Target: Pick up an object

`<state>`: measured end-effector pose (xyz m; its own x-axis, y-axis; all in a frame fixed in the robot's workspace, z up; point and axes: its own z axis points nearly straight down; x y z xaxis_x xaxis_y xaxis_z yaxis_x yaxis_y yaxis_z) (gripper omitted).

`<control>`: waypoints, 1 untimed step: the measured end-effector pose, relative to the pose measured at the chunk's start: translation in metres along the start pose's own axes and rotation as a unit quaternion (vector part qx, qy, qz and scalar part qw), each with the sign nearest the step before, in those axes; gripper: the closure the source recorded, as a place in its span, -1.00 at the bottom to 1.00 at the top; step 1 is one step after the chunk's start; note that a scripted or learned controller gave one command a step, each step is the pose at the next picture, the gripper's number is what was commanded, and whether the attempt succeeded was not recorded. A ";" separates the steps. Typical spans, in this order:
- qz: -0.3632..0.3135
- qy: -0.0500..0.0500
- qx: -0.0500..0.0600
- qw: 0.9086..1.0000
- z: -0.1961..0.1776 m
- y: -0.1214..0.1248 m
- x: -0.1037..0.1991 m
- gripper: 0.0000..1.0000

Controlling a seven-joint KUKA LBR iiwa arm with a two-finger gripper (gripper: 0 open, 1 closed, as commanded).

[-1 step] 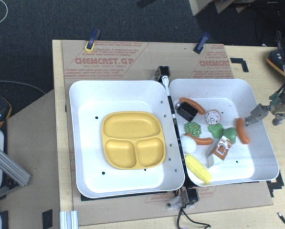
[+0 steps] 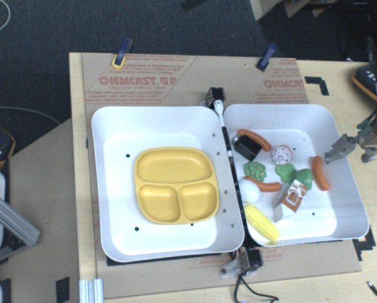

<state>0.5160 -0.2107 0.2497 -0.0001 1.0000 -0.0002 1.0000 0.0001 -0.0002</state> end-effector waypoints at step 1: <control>0.001 0.001 0.003 1.000 0.048 0.002 -0.008 -1.00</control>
<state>0.5179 -0.2189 0.2018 0.0013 1.0000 0.0024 1.0000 -0.0013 -0.0060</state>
